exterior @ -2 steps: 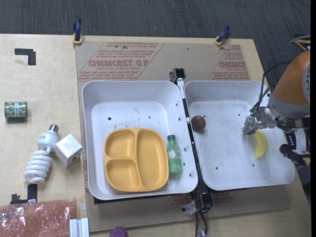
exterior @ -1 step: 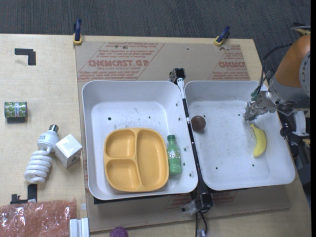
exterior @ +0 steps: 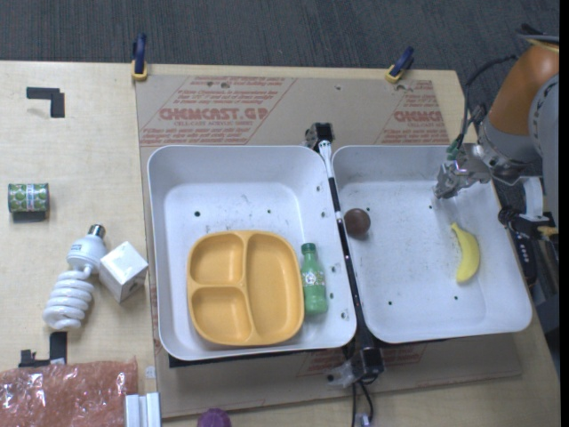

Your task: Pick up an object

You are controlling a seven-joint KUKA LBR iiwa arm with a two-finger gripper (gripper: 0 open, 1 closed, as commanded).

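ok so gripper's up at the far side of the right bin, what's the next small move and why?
Probably ease toward the near side of the right bin and stop over the banana. The gripper hovers near that bin's far edge with nothing visibly between its fingers. The banana lies just nearer the camera, by the right wall; the brown ball sits across the bin, a longer reach.

Right bin [exterior: 418, 318] floor lies open between ball [exterior: 356, 222] and banana [exterior: 465, 253].
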